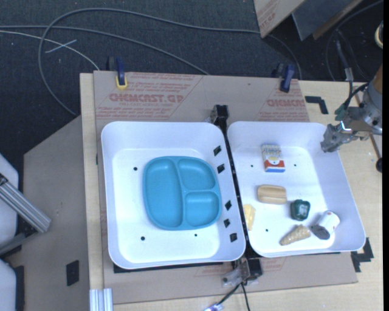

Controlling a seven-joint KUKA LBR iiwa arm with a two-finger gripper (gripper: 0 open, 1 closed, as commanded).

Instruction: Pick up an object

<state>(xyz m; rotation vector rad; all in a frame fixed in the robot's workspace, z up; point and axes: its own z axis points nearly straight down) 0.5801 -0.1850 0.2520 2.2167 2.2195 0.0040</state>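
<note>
Cardboard bench [152,91]; glossy blue sectioned tray [181,192]; metal end effector [334,137] spread unclear.

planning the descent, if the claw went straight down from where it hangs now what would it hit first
Probably the upper right rim of the right bin, not any item. The claw hangs over that corner, but height is hard to judge from this slanted view.

Dark carpeted floor [48,79] strewn with thin cables [67,27]; pale wooden bench [55,176], cardboard sheet [158,91] clamped by blue clips [121,73]; cardboard box [273,15] beyond
</note>
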